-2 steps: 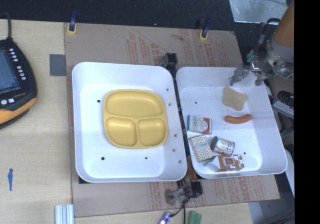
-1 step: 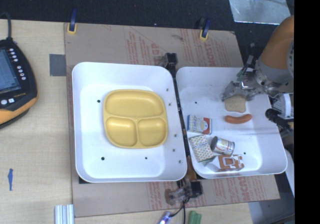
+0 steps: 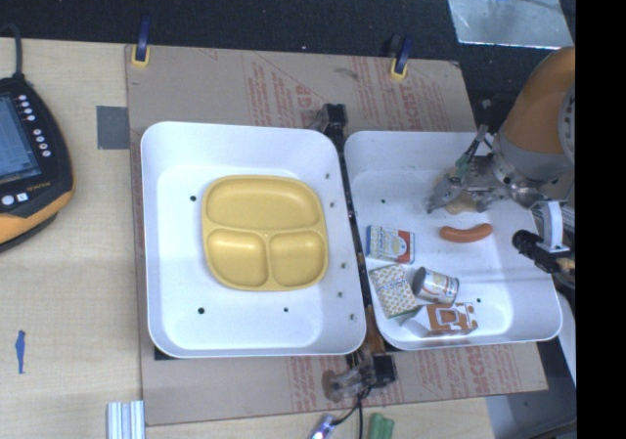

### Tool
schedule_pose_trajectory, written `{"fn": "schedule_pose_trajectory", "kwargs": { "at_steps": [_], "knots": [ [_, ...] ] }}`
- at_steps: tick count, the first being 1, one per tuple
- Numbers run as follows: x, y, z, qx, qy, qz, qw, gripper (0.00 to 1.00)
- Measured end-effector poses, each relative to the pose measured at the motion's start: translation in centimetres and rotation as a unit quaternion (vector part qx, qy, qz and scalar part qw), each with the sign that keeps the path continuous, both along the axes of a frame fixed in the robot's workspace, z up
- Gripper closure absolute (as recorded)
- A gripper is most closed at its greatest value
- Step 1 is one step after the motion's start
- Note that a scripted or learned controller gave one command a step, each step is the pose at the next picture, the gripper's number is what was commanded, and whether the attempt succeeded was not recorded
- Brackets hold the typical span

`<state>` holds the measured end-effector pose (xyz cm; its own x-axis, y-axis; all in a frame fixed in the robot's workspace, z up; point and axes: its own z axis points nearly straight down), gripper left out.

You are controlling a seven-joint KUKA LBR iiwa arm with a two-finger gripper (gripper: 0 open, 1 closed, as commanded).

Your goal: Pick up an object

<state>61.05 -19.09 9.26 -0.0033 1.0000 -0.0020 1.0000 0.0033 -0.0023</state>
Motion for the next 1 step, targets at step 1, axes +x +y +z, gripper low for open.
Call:
{"fn": "schedule_pose_trajectory", "kwargs": {
  "at_steps": [1],
  "knots": [
    [3.99,2.49,0.01,0.0010,-0.001,0.000,1.0000,0.00]
  ]
}}
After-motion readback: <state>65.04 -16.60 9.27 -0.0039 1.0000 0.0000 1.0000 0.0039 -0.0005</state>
